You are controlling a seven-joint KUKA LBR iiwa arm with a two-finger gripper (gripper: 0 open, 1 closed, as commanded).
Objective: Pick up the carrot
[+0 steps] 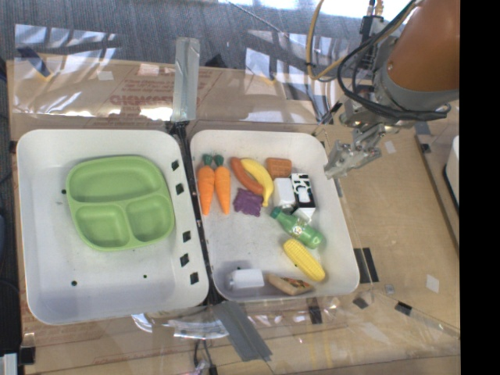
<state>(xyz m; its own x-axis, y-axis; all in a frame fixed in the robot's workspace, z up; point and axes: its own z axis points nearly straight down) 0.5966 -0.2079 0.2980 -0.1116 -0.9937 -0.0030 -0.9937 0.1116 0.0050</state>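
We find the carrot [205, 187] at the left end of the right bin [334, 233], close against the divider between the two bins. Two near-identical orange carrots lie there side by side, touching or nearly so; the second carrot [223, 187] sits just to its 3 o'clock. Both point their long axes along the 12-to-6 line of the camera view, green tops toward 12 and tips toward 6.

The end effector [349, 158] hangs over the bin's right rim near its upper right corner, partly above the bare counter [391, 209]. From there the carrots lie toward 9 o'clock, slightly toward 8, across the whole width of the bin, well apart from it. In between sit a red pepper [247, 176], a banana [259, 178] and a purple piece [248, 202].

We judge the reach must cross these and close across the carrot's short width.

We see nothing in the end effector, and it touches nothing of the bin's contents; how far it is open we cannot tell.
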